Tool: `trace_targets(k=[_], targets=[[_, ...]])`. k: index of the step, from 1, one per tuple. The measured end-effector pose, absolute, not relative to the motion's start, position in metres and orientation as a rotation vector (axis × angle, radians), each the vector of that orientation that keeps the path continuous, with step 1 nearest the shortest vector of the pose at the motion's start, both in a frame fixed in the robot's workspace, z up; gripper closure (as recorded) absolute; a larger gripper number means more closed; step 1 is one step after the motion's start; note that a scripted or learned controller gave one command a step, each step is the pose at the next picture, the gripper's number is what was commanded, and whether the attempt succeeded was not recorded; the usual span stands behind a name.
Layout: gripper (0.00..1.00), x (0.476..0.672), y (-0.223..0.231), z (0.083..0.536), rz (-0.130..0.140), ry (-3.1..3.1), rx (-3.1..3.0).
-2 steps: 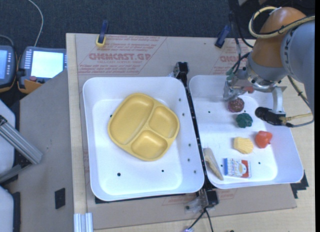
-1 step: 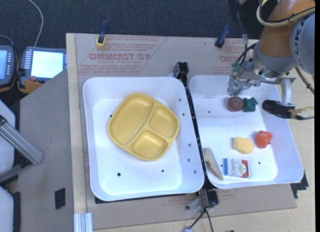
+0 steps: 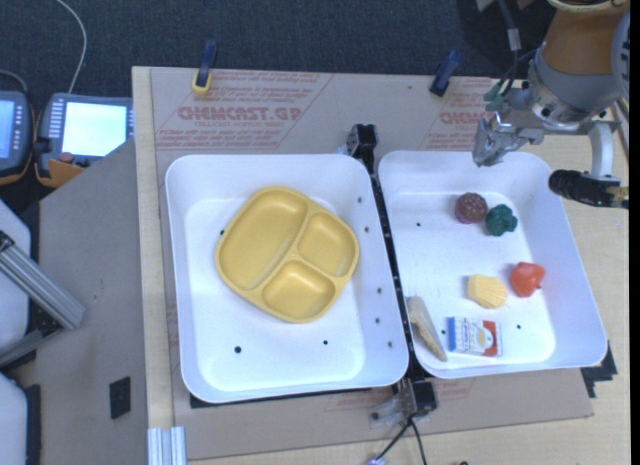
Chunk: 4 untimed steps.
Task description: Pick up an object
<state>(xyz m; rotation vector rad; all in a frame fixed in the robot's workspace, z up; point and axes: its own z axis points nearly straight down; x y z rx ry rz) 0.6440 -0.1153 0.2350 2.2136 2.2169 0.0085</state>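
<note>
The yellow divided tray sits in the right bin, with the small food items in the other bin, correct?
Not quite. The camera view shows the yellow divided tray in the left bin; the small food items, such as the red one, lie in the right bin.

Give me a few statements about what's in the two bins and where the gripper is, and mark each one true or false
1. The yellow tray lies in the left bin. True.
2. The green item touches the yellow tray. False: it lies in the right bin, beside the brown ball.
3. The gripper hangs over the right bin's far edge. True.
4. The red item is between the gripper's fingers. False: it lies in the bin, near the yellow block.
</note>
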Motion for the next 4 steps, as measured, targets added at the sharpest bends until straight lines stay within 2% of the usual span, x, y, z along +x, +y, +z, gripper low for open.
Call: trace_targets(k=[1,4], targets=[[1.00,0.645,-0.115,0.266,0.006,2.219,2.216],[1.00,0.630,0.047,0.250,-0.001,2.230,2.218]])
